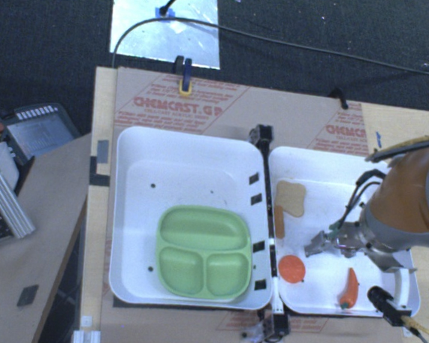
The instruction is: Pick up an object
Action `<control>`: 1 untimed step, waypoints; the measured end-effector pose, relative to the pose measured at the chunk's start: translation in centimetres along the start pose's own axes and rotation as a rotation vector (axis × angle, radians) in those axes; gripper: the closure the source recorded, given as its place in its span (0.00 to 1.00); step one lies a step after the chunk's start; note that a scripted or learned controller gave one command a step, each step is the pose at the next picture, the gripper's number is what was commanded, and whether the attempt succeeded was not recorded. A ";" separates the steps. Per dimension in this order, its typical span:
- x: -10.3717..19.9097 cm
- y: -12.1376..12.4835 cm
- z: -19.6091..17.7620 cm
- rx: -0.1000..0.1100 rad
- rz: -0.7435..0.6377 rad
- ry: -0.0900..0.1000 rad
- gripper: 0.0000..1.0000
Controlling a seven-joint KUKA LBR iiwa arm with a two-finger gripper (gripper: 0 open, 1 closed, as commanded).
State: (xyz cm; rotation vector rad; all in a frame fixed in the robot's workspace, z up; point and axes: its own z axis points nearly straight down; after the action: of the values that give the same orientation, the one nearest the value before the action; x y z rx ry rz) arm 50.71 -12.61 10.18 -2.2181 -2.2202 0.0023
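Two white bins sit side by side on the tabletop [206, 102]. The left bin [136, 159] holds a green divided plate [204, 251]. The right bin [328, 167] holds a tan slice [292, 198] near its far left, a thin brown stick [278, 221] along the left wall, an orange disc [292, 269] near the front left, and a carrot [350, 288] at the front right. The tool [321, 243] hangs low over the right bin, between disc and carrot, just beside the disc; whether it is wide or narrow I cannot tell, and nothing visibly sits in it.
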 end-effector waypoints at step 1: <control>0.0 0.0 1.8 -0.002 0.000 0.000 0.00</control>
State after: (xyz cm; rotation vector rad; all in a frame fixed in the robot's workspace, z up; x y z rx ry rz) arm 50.74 -12.58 8.35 -2.2191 -2.2218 0.0002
